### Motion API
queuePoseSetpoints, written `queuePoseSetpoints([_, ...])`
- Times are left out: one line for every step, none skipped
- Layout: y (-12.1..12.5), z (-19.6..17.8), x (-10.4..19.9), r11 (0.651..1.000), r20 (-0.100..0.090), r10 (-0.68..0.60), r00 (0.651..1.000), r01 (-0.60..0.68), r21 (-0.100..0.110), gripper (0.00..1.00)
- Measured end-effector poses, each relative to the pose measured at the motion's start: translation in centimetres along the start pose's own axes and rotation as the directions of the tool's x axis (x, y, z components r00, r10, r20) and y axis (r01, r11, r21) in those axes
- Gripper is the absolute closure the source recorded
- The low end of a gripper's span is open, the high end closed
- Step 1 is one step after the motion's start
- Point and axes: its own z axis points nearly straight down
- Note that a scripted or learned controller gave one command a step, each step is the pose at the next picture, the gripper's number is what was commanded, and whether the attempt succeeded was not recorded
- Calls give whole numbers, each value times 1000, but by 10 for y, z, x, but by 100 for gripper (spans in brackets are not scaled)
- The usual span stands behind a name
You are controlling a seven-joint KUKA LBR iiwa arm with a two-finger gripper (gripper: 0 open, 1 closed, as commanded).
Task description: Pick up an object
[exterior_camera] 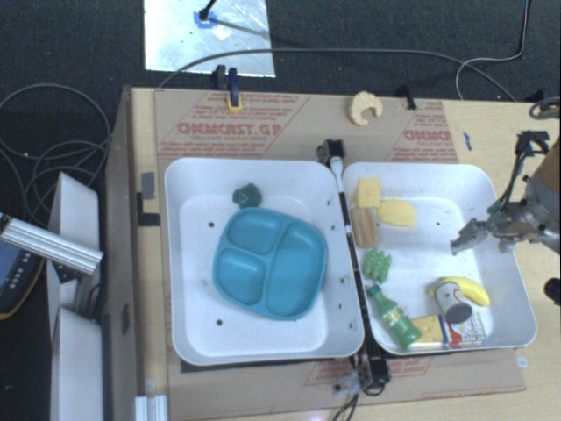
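Note:
My gripper (pixel 484 239) hangs over the right side of the right bin (pixel 480 179), its two fingers spread open with nothing between them. Just below it lie a yellow banana (pixel 466 290) and a tin can (pixel 454 308). Along that bin's left side sit a yellow block (pixel 368 193), a yellow lemon-shaped piece (pixel 398 213), a tan stick (pixel 364 227), a small green toy (pixel 377 265) and a green bottle (pixel 394 316). A flat yellow box (pixel 431 328) lies at the front.
The left bin (pixel 195 182) holds a blue divided plate (pixel 267 263) and a small dark teal object (pixel 247 196). A tan croissant-like item (pixel 365 107) rests on the bench behind the bins. A black divider (pixel 345 235) runs between the bins.

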Motion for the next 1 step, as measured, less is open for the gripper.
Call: queuePoseSetpoints([-22, 51, -16, 1000, -1, 3, 1000, -3, 7, 0])
